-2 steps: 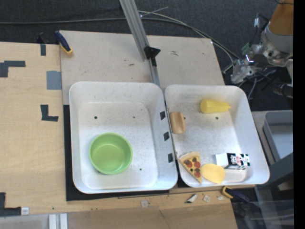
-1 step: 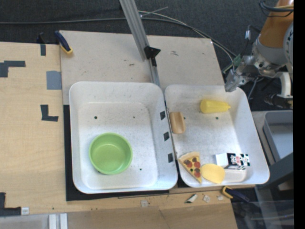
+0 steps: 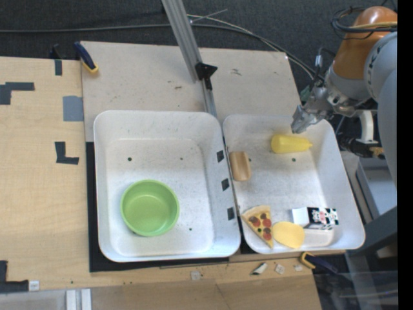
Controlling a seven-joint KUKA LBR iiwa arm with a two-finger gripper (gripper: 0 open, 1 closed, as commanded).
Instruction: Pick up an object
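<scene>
Front edge: pizza slice toy, a yellow lemon-like piece and a black-and-white carton crowd the near corner of the right bin.
Target, as judged: the yellow corn-like toy, lying in the far part of the right bin, is the closest thing to the hand.
Bearing: the toy sits just below and slightly left of the hand in the camera view, very near it; contact cannot be made out.
Long axis: roughly left-right across the bin, so a grip across the short width looks best.
Hand state: cannot be told; nothing is seen held.
Room: the bin's far rim lies close behind the hand; bare floor lies in front of the toy.
Neighbours: a tan block rests by the dividing rim; a green bowl sits in the left bin, well apart.
</scene>
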